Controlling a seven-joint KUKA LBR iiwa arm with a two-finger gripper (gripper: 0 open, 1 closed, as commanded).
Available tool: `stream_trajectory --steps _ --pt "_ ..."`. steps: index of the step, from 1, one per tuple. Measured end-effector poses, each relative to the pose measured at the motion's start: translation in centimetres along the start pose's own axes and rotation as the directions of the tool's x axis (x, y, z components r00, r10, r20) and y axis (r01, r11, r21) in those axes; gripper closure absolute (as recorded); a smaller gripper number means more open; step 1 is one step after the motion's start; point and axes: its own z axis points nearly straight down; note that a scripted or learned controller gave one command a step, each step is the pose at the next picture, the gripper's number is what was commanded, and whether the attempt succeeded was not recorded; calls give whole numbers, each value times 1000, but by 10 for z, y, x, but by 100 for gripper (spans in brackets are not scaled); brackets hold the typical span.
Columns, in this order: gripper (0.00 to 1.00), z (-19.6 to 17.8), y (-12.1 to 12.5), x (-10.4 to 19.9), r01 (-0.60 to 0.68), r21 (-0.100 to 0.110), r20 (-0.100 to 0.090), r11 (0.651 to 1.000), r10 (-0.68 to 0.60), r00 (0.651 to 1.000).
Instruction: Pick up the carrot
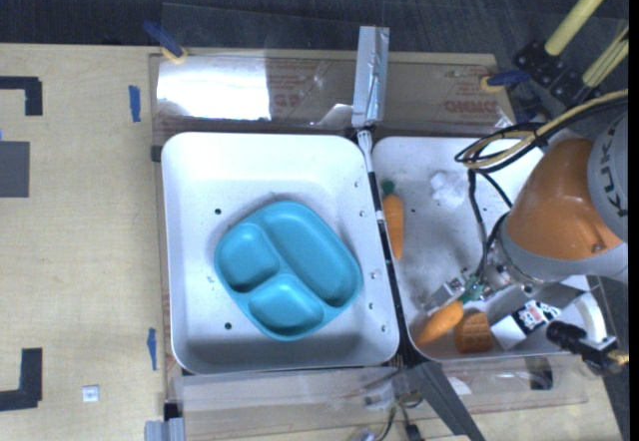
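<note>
A small orange carrot (394,222) with a green top lies along the left wall of the right bin (424,170), pointing toward the front. A second orange, carrot-like piece (439,323) rests at the bin's front left. Beside it sits a brownish-orange block (475,331). My gripper (471,289) hangs low over the front of the right bin, just above and to the right of that second orange piece and well to the right of the carrot at the wall. The wrist with its orange band (559,202) hides the bin's right side.
The left bin (190,170) holds a blue divided plate (287,267). A whitish crumpled item (444,187) lies at the back of the right bin. Cables (499,155) loop over the arm. A metal divider (369,80) stands behind the bins.
</note>
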Motion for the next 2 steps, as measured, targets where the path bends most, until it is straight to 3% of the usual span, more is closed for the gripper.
stream_trajectory --steps 1,2 --pt "0 0 0 0 -17 -1 -1 1000 17 1000" --pt "100 -11 2 -1 -17 -6 2 1000 17 1000"
